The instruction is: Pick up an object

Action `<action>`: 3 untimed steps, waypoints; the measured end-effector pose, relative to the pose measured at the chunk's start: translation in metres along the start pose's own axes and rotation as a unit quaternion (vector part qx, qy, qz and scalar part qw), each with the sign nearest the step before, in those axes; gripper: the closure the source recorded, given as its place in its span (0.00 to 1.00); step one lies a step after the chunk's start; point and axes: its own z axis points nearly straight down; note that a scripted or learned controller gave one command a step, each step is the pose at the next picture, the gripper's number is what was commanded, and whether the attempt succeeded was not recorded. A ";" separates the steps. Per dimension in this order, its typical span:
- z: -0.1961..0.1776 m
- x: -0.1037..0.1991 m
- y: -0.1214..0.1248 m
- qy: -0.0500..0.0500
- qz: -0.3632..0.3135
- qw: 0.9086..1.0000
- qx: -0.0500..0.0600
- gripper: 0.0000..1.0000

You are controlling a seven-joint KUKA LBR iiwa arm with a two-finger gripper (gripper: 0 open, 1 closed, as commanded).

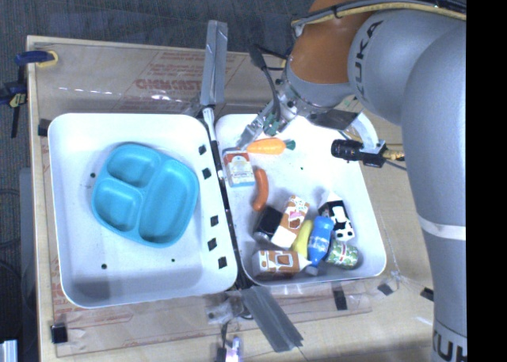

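- Grey arm links (432, 154) fill the near right side, with the orange band (337, 20) sitting above the wrist over the right bin (360, 194).
- Task progress, as I judge it: nothing is lifted yet, so the whole pick remains, meaning closing on an item and raising it clear of the bin.
- End effector (265, 127) hangs low at the right bin's upper left corner; whether it is released or clenched I cannot tell, as the tips are too small and cluttered to read.
- Toy carrot (267, 146) lies just beside and slightly below the end effector, on the bin floor, making it the likeliest target; contact between them cannot be made out.
- Sausage (261, 188) lies a little further down, and a small carton (238, 169) rests by the bin's left wall.
- Remaining items huddle in the bin's lower part, among them a blue bottle (320, 240), well apart from the end effector.
- Left bin (71, 273) holds a blue divided tray (146, 192).
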 end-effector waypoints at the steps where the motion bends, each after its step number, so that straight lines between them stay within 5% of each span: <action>1: 0.000 0.000 0.000 0.000 0.000 1.000 0.000 0.00; 2: 0.051 -0.035 -0.039 0.000 -0.008 1.000 0.001 0.00; 3: 0.004 -0.071 -0.032 -0.001 -0.127 0.992 0.000 0.00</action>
